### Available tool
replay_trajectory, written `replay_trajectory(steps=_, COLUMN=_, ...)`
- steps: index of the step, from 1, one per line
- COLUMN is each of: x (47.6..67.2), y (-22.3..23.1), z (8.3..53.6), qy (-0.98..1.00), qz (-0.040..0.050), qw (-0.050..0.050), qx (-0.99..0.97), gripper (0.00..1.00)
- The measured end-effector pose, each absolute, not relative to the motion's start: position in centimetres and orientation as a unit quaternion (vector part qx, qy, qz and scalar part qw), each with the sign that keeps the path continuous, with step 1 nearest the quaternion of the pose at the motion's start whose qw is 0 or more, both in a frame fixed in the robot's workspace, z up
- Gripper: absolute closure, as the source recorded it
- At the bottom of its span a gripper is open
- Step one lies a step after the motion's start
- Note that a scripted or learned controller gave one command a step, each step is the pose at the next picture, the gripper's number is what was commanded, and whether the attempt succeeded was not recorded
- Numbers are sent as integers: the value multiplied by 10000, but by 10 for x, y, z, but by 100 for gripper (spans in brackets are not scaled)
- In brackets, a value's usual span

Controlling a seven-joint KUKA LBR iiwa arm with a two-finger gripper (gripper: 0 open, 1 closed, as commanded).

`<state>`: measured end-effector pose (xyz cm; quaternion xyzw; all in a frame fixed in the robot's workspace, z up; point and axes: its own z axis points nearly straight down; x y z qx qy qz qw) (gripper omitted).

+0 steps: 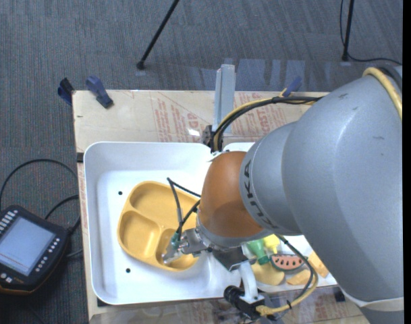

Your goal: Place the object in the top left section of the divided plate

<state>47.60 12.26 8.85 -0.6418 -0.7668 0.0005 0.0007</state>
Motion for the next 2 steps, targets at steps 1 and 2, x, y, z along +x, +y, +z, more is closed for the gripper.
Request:
replay_trajectory(steps=1, x=544, y=178, z=89, qy=-7478, qz=68, qw=-6, qx=-6638, gripper=0)
replay_trajectory(steps=2, x=544, y=178, z=89, qy=-7479, qz=67, qw=-6, qx=-6638, gripper=0)
